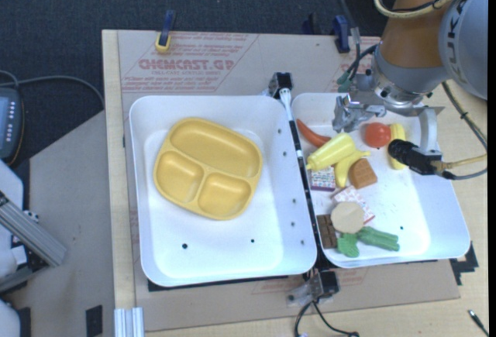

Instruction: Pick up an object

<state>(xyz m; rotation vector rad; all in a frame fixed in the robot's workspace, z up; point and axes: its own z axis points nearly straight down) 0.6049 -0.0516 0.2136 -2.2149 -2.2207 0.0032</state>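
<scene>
1. Where the arm (pixel 434 25) reaches in from the right, its orange band and grey wrist hang over the far end of the right bin (pixel 446 211), and the gripper (pixel 350 112) sits low at that bin's far left corner.
2. Whether the gripper is spread or closed cannot be told, since the metal parts at its tip blur together against the white wall, and nothing can be seen held there.
3. Just beside the gripper lies a red-orange strip (pixel 311 132), perhaps a toy pepper or carrot, close to the divider between the bins.
4. A yellow banana-like toy (pixel 335 151) lies next to that strip, slanting toward the middle of the bin.
5. A red round toy (pixel 377 134) sits under the wrist, with a small yellow piece (pixel 397 134) just beside it.
6. A brown bread-like block (pixel 361 173) lies near the banana toy's end, and a small printed packet (pixel 322 179) rests by the divider.
7. Nearer the camera sit a tan round disc (pixel 347 217), a dark brown bar (pixel 327 232) and a green toy (pixel 372 240), all close together.
8. The left bin (pixel 147 173) holds a yellow divided tray (pixel 206 167) with three compartments, lying flat and well apart from the gripper.
9. Both bins rest on a brown cardboard sheet (pixel 194 60) with red print.
</scene>
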